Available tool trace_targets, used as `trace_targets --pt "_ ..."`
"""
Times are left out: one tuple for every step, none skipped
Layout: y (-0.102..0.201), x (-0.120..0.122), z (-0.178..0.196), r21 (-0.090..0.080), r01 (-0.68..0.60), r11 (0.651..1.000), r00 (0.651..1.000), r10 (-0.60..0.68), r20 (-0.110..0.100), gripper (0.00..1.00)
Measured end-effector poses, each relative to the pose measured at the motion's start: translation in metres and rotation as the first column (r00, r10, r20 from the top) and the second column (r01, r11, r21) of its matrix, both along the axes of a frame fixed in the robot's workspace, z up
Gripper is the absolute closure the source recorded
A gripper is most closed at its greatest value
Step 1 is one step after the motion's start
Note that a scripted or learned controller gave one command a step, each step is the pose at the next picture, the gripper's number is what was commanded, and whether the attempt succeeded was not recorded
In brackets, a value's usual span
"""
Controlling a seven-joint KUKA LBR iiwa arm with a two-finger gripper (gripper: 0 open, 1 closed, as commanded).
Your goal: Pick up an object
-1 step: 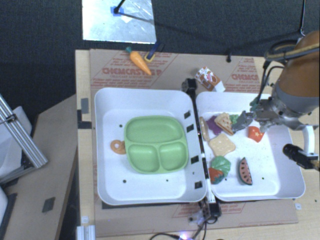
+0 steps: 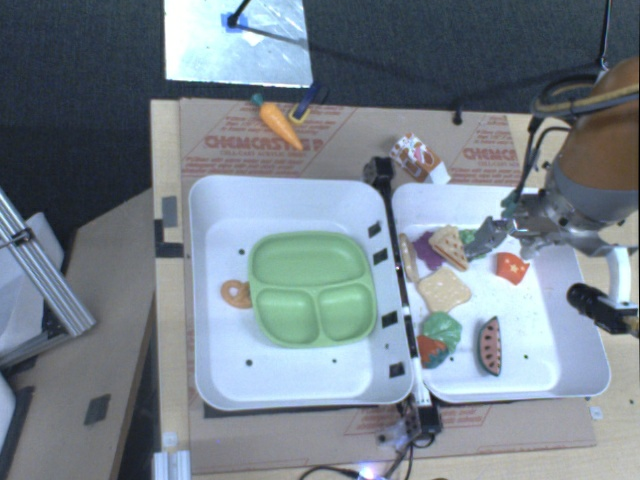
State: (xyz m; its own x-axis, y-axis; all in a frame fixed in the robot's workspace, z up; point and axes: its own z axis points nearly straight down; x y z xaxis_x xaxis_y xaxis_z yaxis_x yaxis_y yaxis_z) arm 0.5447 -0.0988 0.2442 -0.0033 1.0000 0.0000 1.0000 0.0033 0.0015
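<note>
The gripper (image 2: 487, 238) is hovering low in the right bin (image 2: 560, 368) at center right of the frame, just beside the sandwich wedge (image 2: 450, 247), and I cannot tell its state; nothing is looking lifted, so the pick is seeming not yet done. I am counting two bins, one green tray (image 2: 310, 288), one pretzel (image 2: 236, 294), one carrot (image 2: 280, 124), one wrapped snack (image 2: 417, 157), and in the right bin one wedge, one toast (image 2: 444, 290), one red piece (image 2: 512, 267), one melon slice (image 2: 489, 346) and one green-red toy (image 2: 438, 334).

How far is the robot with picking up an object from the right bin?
Nothing looks lifted yet. The toast slice, watermelon slice and red piece all lie on the floor of the right bin. In hand: the claw is low over the sandwich wedge, beside the purple piece. Whether it grips anything I cannot tell. Left: a secure grasp and the lift.
</note>
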Motion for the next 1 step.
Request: trace_targets --pt "-0.0004 0.0039 -0.0414 0.000 0.002 1.000 1.000 -0.002 -0.002 0.00"
